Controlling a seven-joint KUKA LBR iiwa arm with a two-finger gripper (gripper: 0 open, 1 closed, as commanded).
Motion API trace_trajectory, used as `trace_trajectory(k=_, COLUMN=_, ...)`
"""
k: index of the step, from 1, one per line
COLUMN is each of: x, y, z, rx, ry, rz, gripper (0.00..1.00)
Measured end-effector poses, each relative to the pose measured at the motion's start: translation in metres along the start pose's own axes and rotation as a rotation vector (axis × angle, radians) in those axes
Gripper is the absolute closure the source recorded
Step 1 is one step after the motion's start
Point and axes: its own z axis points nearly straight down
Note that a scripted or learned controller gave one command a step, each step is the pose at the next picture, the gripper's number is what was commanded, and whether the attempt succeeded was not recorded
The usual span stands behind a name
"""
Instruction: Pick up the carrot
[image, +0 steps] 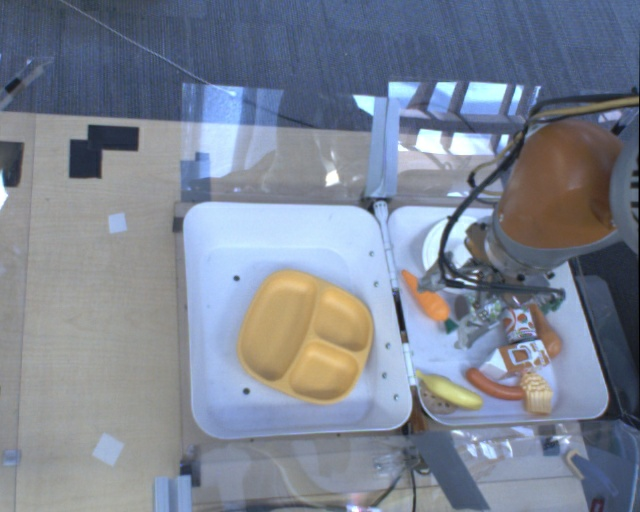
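Observation:
The carrot (426, 297) is a small orange piece lying near the left wall of the right bin (597, 385), pointing up-left. My gripper (478, 318) hangs low in that bin, just right of and slightly below the carrot, under the orange wrist band (556, 185). Its metal fingers reach down toward the bin floor beside a cluster of toy food. Nothing orange shows between the fingers; the carrot lies apart from them.
A yellow divided plate (306, 334) sits in the left bin (215, 250). In the right bin lie a banana (449, 391), a sausage (494, 384), small printed boxes (522, 340) and a white plate (437, 246) partly under the arm.

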Motion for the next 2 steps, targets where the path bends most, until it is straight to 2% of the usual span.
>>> trace_trajectory(k=1, x=-0.032, y=-0.049, z=0.070, rx=0.012, ry=-0.018, rz=0.003, gripper=0.00)
trace_trajectory(k=2, x=-0.022, y=-0.041, z=0.093, rx=0.008, ry=-0.011, rz=0.150, gripper=0.00)
